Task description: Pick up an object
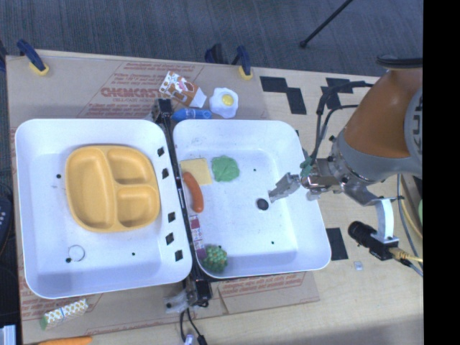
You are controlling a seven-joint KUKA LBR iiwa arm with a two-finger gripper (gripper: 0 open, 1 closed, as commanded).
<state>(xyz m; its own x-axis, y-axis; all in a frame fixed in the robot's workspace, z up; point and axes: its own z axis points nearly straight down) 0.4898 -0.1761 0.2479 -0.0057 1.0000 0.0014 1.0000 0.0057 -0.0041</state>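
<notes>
Nearest the camera, a speckled green ball (213, 257) sits in the near left corner of the right bin (310, 246), and a red sausage (194, 192) lies along the same wall, both likely awkward to reach. Mid-bin, the gripper (277, 191) hangs low just beside a small dark round piece (262, 204), probably its target; whether it is open or closed cannot be told. Farther back lie a flat yellow slice (195, 169) and a crinkled green leaf (225, 168).
</notes>
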